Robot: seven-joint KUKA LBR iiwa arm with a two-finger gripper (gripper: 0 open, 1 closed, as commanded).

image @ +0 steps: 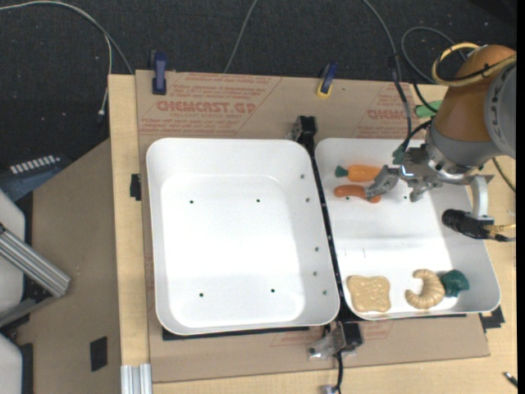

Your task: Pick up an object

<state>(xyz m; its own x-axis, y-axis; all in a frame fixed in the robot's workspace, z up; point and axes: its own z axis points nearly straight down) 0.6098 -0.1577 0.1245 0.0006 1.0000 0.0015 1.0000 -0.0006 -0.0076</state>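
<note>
In the right bin (410,236), two orange carrot-like pieces lie at the far left: one with a green top (358,172) and a redder one (353,192) just in front of it. My gripper (400,185) hangs low over the bin just right of them. It is open, with nothing between its fingers. Its left fingertip (380,185) is close to the right ends of the carrots. Along the near edge lie a toast slice (368,293), a croissant (425,289) and a small green piece (454,282).
The left bin (238,236) sits beside the right one, their rims meeting along a black divider. A black cable plug (467,222) hangs from the wrist over the right bin's right side. Blue and yellow clamps hold the cardboard at the back.
</note>
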